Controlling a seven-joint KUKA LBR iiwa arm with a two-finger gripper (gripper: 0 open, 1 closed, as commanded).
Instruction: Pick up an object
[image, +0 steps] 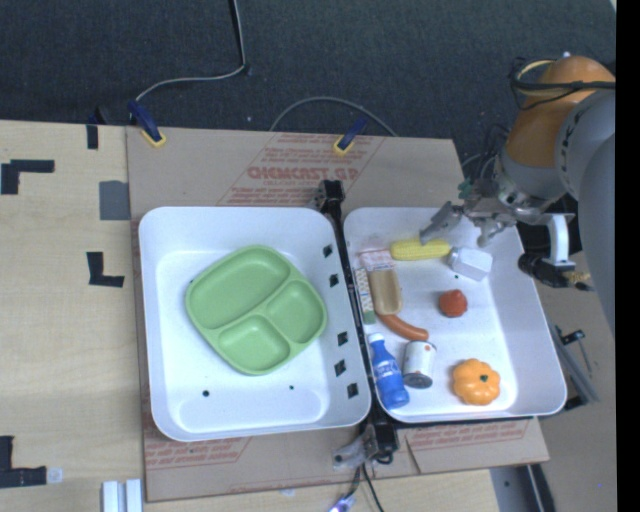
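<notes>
The claw (462, 227) hangs spread open, holding nothing, over the right bin's (530, 330) far edge. The corn cob (420, 250) lies just near-left of it, long axis left-right

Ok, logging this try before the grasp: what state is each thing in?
End effector: open, over the right bin's far end, holding nothing.
Yellow toy corn cob: lying flat beside the end effector.
Green three-part plastic plate: right way up in the left bin.
Blue plastic bottle: lying down.
Orange toy pumpkin: upright.
</notes>
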